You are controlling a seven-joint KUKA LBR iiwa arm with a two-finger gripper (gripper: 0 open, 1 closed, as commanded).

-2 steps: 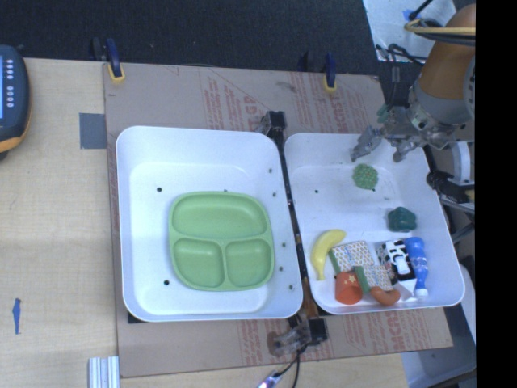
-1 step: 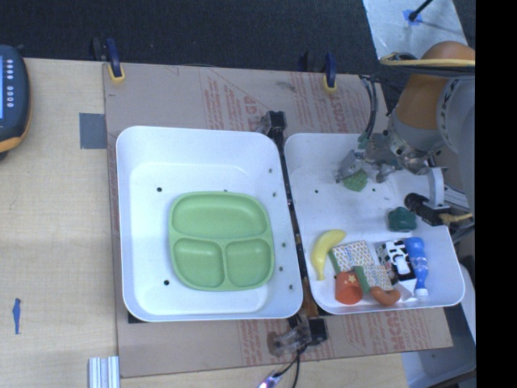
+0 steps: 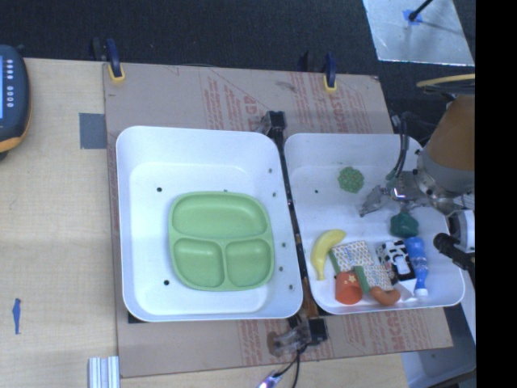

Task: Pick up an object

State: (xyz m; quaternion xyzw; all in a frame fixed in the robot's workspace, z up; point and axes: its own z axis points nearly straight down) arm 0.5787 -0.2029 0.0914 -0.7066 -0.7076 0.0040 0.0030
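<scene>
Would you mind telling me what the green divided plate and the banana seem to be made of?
Green divided plate: likely moulded plastic, matte pale green, with smooth rounded compartment ridges. Banana: probably a plastic toy, uniformly bright yellow with a slight sheen.

The arm's wrist enters at the right edge of the frame, a little above mid-height, its orange band uppermost and a grey housing beneath it. From there the gripper (image 3: 386, 200) reaches leftward and slightly down. Two slim metallic fingers (image 3: 371, 204) splay apart at its tip, pointing toward lower left with a visible gap between them and nothing caught there. A thin cable loops up just above the fingers.
</scene>
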